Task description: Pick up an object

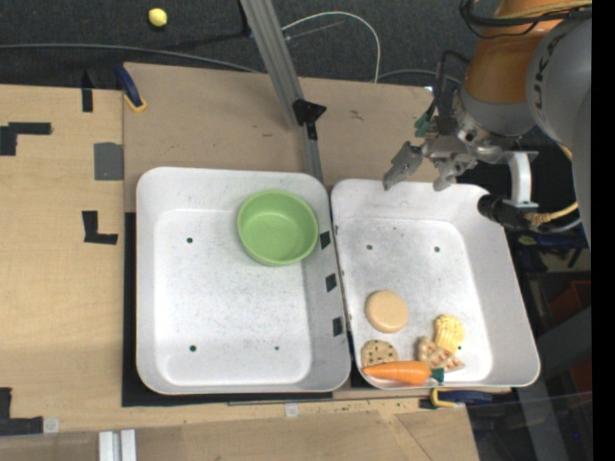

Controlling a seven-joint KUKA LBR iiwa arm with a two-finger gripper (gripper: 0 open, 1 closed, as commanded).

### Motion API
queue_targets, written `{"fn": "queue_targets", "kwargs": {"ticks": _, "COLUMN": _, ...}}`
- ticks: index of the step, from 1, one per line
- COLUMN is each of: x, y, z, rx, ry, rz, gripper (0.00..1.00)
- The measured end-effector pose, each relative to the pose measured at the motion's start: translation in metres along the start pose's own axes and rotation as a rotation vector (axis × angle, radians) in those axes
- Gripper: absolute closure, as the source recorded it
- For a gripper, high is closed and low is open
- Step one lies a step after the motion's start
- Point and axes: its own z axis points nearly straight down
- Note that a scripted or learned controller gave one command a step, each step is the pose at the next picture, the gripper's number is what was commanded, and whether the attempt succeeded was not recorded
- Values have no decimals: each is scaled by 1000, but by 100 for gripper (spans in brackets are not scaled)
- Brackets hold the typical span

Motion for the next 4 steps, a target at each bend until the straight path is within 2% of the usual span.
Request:
{"fn": "queue_targets", "kwargs": {"ticks": 1, "x": 0, "y": 0, "z": 0, "rx": 0, "ry": 0, "rz": 0, "gripper": 0}}
{"fn": "queue_targets", "kwargs": {"ticks": 2, "x": 4, "y": -6, "z": 63, "rx": 7, "ry": -1, "rz": 0, "gripper": 0}}
{"fn": "queue_targets", "kwargs": {"ticks": 4, "x": 10, "y": -3, "z": 153, "rx": 0, "ry": -3, "rz": -1, "gripper": 0}}
